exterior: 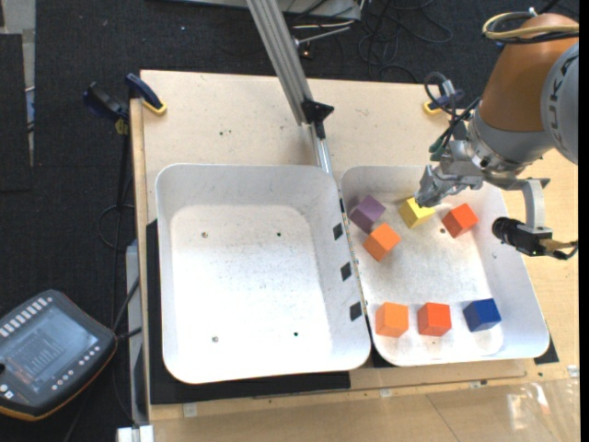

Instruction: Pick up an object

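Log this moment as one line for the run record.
gripper: low over yellow block | bin: right bin | lifted: not yet | nearby: purple block, red block

Two white bins (248,274) sit on a pale beige table (230,118), both flecked with dark specks. In the right bin: a purple cube (367,213), a yellow cube (415,213), orange cubes at centre (382,239), upper right (459,219) and along the bottom (392,319), a redder orange one (434,319) beside it, and a blue cube (481,314) at lower right. The arm (529,90) at upper right is grey with an orange band. Blue and yellow clamps (143,95) grip the table's upper corners.
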You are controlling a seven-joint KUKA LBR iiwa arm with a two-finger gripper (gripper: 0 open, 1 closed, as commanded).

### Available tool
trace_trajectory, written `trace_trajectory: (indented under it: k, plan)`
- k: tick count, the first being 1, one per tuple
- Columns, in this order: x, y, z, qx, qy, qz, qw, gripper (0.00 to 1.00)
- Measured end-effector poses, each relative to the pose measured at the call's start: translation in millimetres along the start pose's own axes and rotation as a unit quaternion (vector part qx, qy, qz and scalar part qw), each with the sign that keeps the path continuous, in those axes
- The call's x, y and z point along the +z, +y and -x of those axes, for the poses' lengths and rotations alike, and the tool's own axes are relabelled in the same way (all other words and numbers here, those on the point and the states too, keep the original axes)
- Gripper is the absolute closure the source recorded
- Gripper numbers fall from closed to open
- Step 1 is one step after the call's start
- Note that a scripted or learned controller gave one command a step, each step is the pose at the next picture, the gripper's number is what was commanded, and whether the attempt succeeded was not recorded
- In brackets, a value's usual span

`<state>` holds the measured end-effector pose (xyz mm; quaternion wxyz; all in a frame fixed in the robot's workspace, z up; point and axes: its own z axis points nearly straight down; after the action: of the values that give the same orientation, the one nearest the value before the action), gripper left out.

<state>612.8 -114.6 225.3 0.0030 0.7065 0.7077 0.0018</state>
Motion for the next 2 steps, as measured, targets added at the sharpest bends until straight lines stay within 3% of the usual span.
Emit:
trace_trajectory:
  k: [2]
  plan:
    - [8, -25, -94, -0.003, 0.002, -0.004, 1.0, 1.0]
